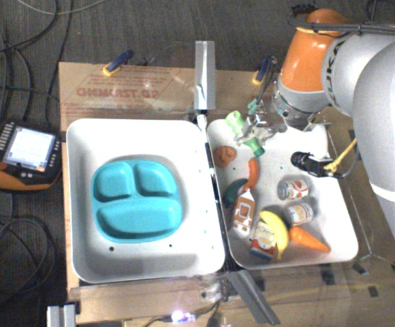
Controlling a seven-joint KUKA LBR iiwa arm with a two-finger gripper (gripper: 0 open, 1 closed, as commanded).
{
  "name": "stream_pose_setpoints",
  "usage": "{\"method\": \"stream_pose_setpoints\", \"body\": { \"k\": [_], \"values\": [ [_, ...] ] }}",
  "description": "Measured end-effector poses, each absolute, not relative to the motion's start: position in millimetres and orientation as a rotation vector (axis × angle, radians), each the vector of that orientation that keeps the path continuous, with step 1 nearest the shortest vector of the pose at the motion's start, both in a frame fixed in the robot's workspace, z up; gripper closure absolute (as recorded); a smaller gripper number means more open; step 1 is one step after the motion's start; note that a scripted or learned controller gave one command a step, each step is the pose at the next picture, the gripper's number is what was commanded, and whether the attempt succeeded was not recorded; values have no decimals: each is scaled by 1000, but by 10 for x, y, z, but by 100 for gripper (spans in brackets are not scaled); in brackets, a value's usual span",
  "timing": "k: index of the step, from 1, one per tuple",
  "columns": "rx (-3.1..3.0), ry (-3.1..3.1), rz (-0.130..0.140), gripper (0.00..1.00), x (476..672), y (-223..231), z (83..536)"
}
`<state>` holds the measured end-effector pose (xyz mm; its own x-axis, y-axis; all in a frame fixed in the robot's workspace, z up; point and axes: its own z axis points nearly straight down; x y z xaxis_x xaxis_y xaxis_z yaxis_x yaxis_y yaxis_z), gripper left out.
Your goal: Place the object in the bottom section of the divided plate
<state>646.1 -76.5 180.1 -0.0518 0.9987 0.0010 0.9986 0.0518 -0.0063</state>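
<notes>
Grey metal with an orange band, the robot arm reaches in from the right and bends down over the far end of the right white bin, its wrist pointing toward the bin's upper left corner. The two-finger gripper sits low there, just beside a light green plastic bottle-shaped toy that lies against its tip; whether the claw is closed on that toy or merely touching it cannot be told from this angle. Below it in the same bin lie a small brown round toy, an orange-red sausage-shaped toy, a dark green rounded toy, a white and orange carton, two small silver cans, a yellow rounded toy and an orange carrot toy. The turquoise divided plastic plate rests in the middle of the left white bin, well apart from the gripper, with its wide bottom section nearest the camera.
</notes>
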Motion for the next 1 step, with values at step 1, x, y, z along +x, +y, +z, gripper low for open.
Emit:
{"method": "stream_pose_setpoints", "body": {
  "k": [1],
  "values": [
    [-2093, -2336, 8, 100, 5861, -57, 1886]
  ]
}}
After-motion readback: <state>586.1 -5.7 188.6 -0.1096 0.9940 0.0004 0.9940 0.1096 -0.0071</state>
